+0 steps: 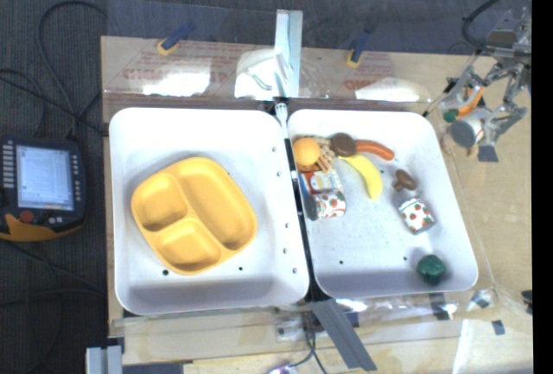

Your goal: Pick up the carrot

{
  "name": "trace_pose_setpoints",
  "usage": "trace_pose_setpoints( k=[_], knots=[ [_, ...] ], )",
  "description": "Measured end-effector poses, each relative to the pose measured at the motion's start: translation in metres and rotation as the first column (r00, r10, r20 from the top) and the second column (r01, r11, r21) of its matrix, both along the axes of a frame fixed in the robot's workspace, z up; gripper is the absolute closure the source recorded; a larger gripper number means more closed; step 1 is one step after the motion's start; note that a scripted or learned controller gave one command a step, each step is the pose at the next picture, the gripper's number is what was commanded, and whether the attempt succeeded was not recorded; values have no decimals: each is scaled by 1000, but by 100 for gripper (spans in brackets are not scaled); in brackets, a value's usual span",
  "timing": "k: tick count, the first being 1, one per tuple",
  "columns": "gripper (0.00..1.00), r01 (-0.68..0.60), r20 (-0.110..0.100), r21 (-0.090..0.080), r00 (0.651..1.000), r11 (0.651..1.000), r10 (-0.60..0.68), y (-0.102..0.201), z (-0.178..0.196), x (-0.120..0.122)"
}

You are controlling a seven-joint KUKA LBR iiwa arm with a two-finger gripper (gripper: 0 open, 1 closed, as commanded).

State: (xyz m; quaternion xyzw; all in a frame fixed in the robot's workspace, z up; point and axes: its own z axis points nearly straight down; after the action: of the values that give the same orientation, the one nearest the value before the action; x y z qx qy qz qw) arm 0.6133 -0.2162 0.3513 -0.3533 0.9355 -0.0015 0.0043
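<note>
Two white bins [130,148] [371,238] stand side by side. The left holds one yellow divided plate [192,212]. The right holds one carrot [374,149], one banana [368,177], one orange [304,151], two strawberry-print cups [331,206] [416,215], two brown lumps [343,143] [403,181] and one green ball [431,268].

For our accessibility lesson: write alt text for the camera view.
A carrot lies near the right bin's far wall, beside a banana; the gripper is outside that bin. The left bin holds a yellow plate.
</note>
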Motion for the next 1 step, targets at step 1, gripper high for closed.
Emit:
trace_pose_setpoints(
  k=[1],
  knots=[
    [100,39,-13,5,999,999,-39,60,-99,-17]
  ],
)
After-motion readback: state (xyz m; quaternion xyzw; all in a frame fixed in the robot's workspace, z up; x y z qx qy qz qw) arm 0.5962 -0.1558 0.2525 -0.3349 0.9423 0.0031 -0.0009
